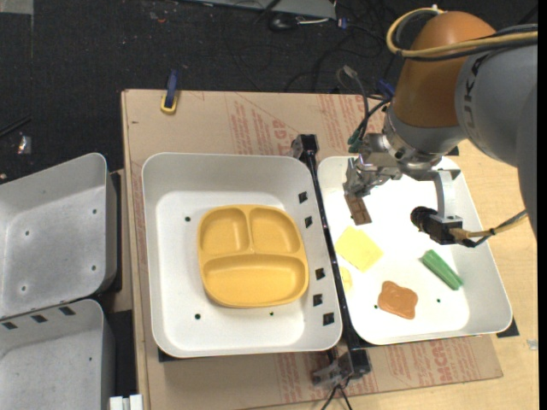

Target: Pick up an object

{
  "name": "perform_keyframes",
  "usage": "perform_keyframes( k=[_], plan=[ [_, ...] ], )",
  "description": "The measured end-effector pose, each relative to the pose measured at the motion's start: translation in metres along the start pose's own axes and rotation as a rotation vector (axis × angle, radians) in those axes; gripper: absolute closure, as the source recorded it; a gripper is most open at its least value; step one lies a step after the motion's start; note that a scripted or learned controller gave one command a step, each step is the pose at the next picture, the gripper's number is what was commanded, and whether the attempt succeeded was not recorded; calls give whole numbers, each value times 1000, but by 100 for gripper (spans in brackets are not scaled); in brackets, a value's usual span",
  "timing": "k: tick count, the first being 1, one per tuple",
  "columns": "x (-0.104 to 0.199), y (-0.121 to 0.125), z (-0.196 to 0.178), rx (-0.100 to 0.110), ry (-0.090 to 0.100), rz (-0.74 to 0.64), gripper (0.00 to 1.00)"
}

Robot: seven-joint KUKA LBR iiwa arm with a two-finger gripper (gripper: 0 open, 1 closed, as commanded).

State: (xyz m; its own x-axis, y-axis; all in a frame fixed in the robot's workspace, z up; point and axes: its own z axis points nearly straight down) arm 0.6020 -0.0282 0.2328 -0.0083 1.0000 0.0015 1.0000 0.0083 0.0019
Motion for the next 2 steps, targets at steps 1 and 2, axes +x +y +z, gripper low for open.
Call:
perform_keyframes(
  k=[1, 2],
  plan=[
    [60, -3, -7, 1, 1, 0, 100],
    [118, -2, -14, 1, 0, 0, 100]
  ],
)
